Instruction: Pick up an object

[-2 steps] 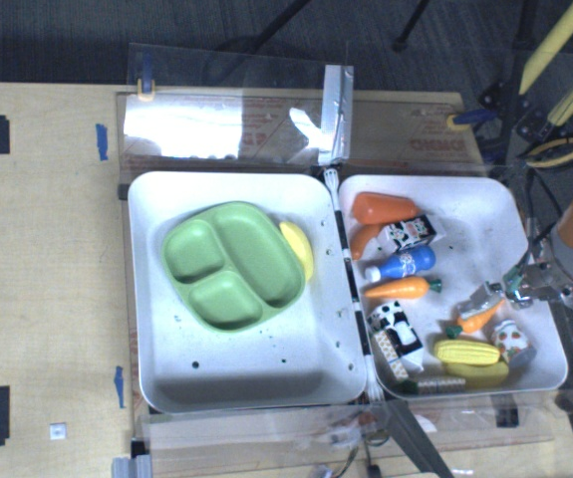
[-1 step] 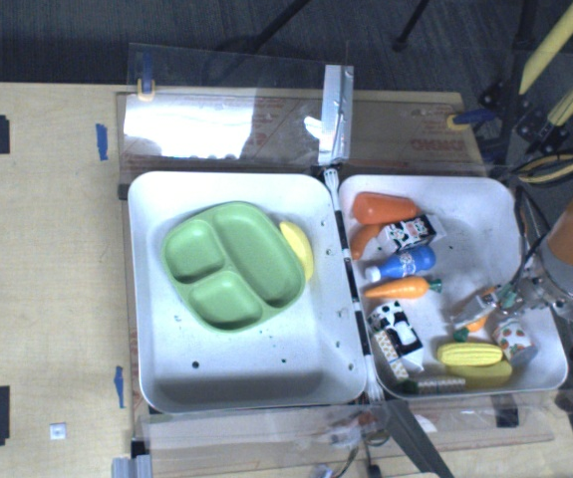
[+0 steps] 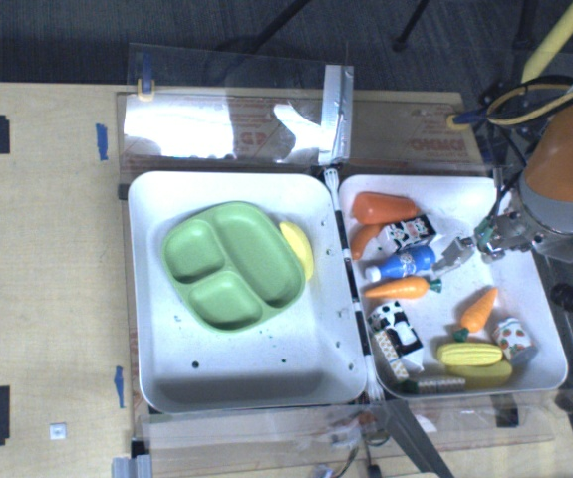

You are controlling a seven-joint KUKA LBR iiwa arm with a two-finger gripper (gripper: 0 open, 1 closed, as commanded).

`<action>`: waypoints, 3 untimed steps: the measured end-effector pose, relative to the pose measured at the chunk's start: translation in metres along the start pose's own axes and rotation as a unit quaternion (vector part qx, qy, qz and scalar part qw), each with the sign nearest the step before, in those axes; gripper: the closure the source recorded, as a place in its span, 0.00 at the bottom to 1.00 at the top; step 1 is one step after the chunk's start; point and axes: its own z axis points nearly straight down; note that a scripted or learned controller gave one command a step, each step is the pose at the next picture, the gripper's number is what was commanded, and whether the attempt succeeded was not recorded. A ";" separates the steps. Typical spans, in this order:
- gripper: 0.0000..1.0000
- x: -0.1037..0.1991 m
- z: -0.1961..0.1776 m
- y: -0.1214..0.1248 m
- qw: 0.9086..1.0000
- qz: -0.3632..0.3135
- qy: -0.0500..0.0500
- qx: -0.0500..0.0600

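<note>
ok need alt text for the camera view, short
A grey arm's gripper hangs over the right bin, which holds toy carrots, corn and a blue bottle. The left bin holds a green divided plate.

I work in a robotics lab, not a home. My bench (image 3: 47,267) is pale wood marked with black tape corners and blue tape tabs, and two shallow white bins (image 3: 156,366) sit side by side on it, fenced at the back by a clear plastic screen (image 3: 226,118). Beyond the bench lies dark carpet crossed by black stand legs (image 3: 296,13). Yellow and black cables (image 3: 525,103) hang near my grey and orange arm (image 3: 565,167). The bins hold plastic toy food (image 3: 470,355) and a green divided tray (image 3: 231,264).
</note>
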 end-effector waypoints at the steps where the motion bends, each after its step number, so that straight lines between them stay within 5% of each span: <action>1: 0.00 -0.046 0.067 -0.034 1.000 -0.020 0.001 -0.002; 2: 0.00 0.016 0.073 -0.075 1.000 0.013 0.000 -0.001; 3: 0.00 0.022 0.073 -0.016 0.994 -0.110 -0.002 -0.003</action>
